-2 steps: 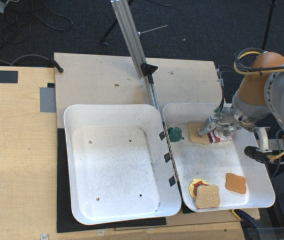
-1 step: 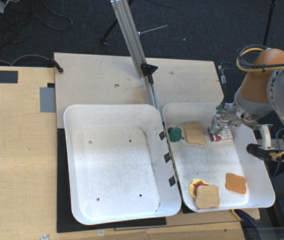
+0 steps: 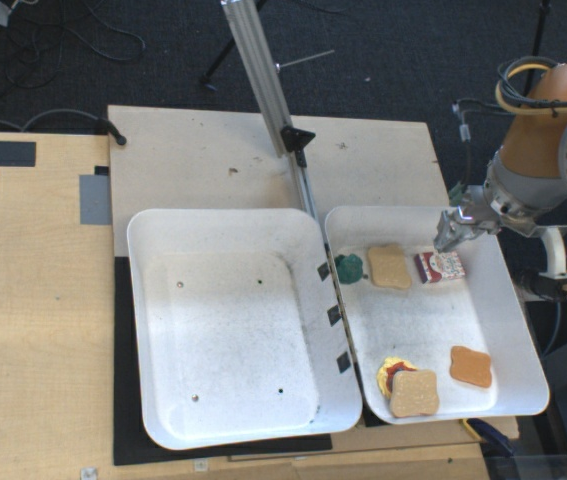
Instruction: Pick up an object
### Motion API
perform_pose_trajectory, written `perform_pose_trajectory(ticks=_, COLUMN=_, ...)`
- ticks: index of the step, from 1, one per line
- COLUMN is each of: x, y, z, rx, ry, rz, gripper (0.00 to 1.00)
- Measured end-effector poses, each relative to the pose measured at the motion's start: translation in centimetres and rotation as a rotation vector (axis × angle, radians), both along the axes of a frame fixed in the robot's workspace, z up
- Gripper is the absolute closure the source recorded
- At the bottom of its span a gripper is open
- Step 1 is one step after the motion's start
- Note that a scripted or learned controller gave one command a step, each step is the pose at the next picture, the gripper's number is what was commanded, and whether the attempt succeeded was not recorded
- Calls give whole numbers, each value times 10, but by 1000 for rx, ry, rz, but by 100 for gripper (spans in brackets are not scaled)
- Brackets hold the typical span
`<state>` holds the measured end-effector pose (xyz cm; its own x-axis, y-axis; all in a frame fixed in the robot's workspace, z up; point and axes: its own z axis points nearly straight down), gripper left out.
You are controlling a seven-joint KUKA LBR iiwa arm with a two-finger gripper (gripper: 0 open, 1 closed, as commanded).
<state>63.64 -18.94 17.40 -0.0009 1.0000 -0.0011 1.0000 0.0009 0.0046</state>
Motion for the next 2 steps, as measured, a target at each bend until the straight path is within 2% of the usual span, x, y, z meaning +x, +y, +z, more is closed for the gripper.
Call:
perform_pose_trajectory(ticks=1, x=1, y=-1, z=39, rx=0, ry=2, rz=1, gripper=100)
perform_pose_trajectory(ticks=2, x=8, y=49, z=52, rx=3, ry=3, rz=3, gripper=100)
